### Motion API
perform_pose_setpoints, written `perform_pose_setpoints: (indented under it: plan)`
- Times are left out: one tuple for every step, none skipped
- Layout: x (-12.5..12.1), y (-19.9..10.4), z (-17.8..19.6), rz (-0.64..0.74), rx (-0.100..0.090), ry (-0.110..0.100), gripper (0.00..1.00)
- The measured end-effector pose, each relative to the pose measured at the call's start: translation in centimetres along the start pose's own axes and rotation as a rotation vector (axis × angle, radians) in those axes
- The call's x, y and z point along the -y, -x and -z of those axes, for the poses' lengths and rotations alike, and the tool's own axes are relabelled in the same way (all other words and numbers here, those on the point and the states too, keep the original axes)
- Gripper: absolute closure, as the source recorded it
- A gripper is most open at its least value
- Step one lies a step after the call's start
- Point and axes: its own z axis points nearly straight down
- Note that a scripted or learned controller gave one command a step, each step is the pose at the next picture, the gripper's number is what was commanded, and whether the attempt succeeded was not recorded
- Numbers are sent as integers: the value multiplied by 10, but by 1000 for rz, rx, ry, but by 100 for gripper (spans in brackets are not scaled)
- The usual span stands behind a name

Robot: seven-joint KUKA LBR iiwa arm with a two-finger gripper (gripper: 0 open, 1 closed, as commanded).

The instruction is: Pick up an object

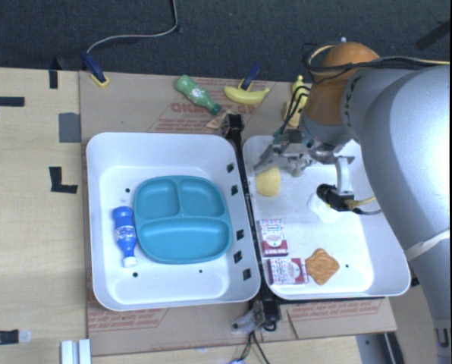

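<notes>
Camera view, left to right: the left bin [105,279] holds a blue bottle [124,236] beside a teal divided tray [183,220]. In the right bin [378,268], a small yellow object [268,182] lies near the inner wall, touching or just below-left of the end effector [287,156]. Whether that end effector is open or closed, I cannot tell. Two red-and-white packets [273,237] and a brown cookie [322,266] sit nearer the camera.

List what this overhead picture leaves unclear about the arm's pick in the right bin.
- Gripper: its fingers blur together, so open or shut is unclear.
- Yellow object: contact with the gripper cannot be judged.
- Right bin: the arm covers its far right corner.
- Small packets: print too small to read.
</notes>
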Motion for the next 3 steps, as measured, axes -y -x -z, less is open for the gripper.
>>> perform_pose_setpoints:
  plan:
    - [7, 4, 0, 0, 1, 0, 0]
    - [-1, 4, 0, 1, 0, -1, 0]
    - [0, 3, 0, -1, 2, 0, 0]
